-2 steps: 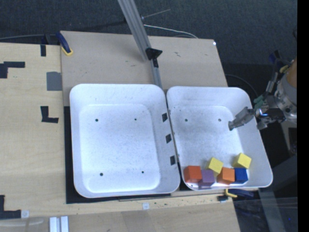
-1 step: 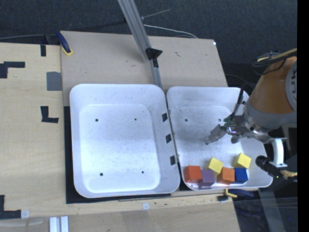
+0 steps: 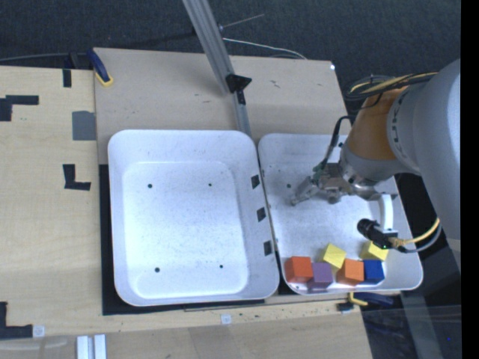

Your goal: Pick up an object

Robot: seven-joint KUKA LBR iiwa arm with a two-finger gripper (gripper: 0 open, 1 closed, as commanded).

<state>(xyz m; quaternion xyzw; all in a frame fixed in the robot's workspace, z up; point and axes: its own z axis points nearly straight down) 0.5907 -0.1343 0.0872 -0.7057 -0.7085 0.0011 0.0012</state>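
Observation:
Several small blocks lie along the near edge of the right bin: an orange one, a purple one, a yellow one, a second orange one, a blue one and another yellow one. My gripper hangs low over the bare middle of the right bin, pointing left. It is well apart from the blocks, which sit nearer the camera. I see nothing in it.
The left bin stands beside the right one, their rims touching. A slanted metal pole rises behind the bins. Cables trail from the wrist over the right bin's right side.

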